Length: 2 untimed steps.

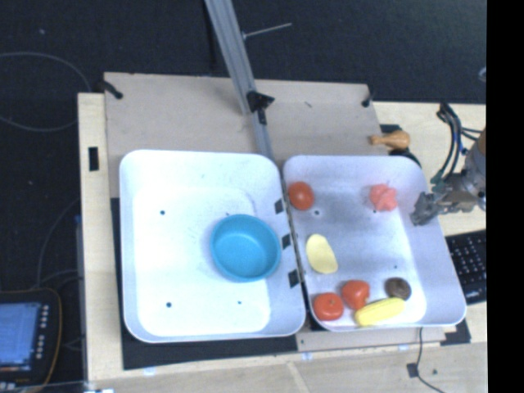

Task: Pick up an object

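The right bin (426, 256) holds several small items: a red-orange ball (300, 195) at its far left, a pink lumpy piece (382, 196) at the far right, a pale yellow oval (321, 254) by the left wall. Along the near edge lie two red pieces (329, 305) (355, 292), a yellow banana-like piece (378, 310) and a brown ball (398, 287). My gripper (426, 209) hangs at the right rim of this bin, to the right of the pink piece, with nothing visible in it.
A blue bowl (244, 247) sits in the left bin (147, 219). A metal pole (233, 51) slants down to the gap between the bins. An orange-brown object (390, 140) lies on the bench behind the right bin. A keyboard (468, 260) lies at the right.
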Available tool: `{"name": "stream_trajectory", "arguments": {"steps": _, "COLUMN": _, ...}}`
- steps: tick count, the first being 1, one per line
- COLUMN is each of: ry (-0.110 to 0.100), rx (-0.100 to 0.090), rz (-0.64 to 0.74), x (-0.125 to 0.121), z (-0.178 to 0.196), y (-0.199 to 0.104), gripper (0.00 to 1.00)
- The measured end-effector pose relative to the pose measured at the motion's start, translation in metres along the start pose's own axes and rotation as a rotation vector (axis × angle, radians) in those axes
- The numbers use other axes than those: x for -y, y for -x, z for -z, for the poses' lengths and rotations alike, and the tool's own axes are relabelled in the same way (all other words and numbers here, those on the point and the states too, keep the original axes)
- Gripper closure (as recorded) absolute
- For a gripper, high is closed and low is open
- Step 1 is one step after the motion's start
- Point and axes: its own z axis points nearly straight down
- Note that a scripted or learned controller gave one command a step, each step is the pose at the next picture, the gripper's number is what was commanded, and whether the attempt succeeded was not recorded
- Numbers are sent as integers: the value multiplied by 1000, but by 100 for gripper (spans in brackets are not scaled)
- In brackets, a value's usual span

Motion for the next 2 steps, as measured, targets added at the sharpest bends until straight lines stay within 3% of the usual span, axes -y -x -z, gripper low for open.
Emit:
{"name": "stream_trajectory", "arguments": {"steps": 1, "ry": -6, "rx": 1, "rz": -1, "x": -1, "z": -8, "y": 1, "gripper": 100}}
{"name": "stream_trajectory", "arguments": {"steps": 2, "ry": -3, "rx": -2, "rz": 5, "x": -16, "z": 4, "y": -50, "gripper": 100}}
